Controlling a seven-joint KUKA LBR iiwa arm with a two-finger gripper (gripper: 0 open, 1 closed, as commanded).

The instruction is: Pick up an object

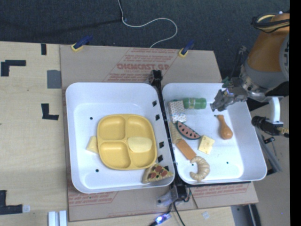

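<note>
Cardboard covers the bench under two shallow white bins. To pick cleanly, the arm should descend straight onto one isolated toy. The brown plastic drumstick (225,127), lying just below the gripper (221,101) in the right bin (249,166), suits best. The green cylindrical toy (194,103) sits beside it. Whether the gripper grasps anything cannot be told.

Dark blue-grey carpet (56,13) covers the floor along the top; a thin white cable (150,25) loops across it; below lies a pale wooden bench top (28,140) marked with black tape pieces (13,66) and a grey patch (53,78); a brown cardboard sheet (136,65) with red printing rests on the bench, held at its far edge by two blue-and-yellow clamps (82,43); lighting is even, shadows soft.
</note>
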